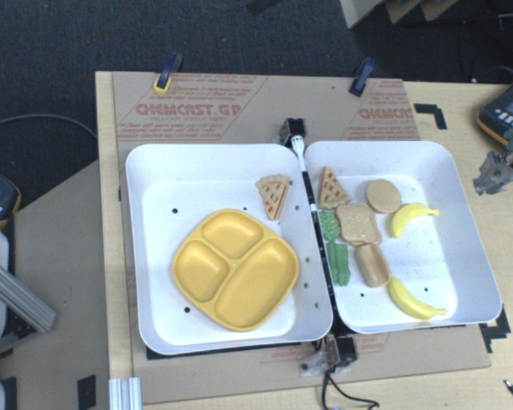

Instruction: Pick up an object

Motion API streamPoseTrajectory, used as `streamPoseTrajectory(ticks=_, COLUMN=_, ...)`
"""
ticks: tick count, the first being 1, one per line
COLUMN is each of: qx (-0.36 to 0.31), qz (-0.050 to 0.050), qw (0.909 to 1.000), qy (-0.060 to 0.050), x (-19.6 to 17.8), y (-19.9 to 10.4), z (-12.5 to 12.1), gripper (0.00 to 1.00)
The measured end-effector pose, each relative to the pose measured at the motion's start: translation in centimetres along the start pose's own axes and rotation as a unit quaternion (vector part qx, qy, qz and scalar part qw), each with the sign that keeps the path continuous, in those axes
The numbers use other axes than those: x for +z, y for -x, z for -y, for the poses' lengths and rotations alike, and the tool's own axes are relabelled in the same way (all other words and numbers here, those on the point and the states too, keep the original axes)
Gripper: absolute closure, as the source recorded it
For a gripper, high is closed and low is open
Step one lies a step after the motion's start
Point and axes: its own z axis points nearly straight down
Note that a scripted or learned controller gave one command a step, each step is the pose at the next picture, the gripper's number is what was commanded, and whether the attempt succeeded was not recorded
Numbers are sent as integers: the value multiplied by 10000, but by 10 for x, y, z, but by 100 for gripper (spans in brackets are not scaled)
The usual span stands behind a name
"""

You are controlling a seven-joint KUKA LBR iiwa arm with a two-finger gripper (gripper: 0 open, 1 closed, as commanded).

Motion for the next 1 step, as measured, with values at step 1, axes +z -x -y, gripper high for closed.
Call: streamPoseTrajectory(ticks=1, qx=-3, qz=8, qw=10000, qy=16, x=-10, y=0, z=-1, gripper=100)
